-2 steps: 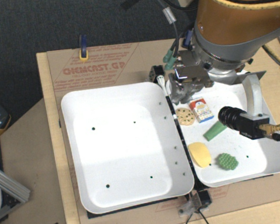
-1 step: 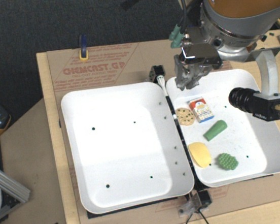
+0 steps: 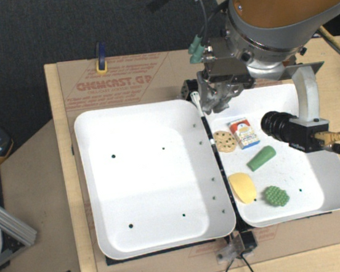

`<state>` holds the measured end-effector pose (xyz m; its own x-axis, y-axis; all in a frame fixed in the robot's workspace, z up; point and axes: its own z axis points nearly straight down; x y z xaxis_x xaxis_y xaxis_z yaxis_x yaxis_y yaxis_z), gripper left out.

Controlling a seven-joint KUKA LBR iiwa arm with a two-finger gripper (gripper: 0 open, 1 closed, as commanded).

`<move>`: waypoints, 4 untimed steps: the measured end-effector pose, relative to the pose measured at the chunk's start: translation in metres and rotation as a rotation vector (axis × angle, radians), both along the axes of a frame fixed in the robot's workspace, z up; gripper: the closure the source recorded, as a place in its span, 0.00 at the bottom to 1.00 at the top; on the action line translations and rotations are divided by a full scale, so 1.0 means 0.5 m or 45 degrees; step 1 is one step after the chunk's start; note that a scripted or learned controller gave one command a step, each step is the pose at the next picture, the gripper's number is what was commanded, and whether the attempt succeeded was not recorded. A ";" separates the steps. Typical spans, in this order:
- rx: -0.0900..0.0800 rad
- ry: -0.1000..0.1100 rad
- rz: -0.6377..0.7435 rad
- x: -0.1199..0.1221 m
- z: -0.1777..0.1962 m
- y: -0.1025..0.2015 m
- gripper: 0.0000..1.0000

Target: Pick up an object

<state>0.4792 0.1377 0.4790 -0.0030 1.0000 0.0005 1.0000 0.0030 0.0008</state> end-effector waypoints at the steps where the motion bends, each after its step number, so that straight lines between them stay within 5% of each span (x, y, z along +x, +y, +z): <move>1: -0.006 0.017 -0.010 -0.002 -0.209 -0.062 1.00; 3: 0.000 -0.003 -0.005 0.001 -0.163 -0.039 1.00; 4: -0.002 0.008 -0.005 -0.001 -0.236 -0.031 1.00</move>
<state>0.4788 0.1223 0.3611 0.0006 1.0000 -0.0013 1.0000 -0.0006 -0.0056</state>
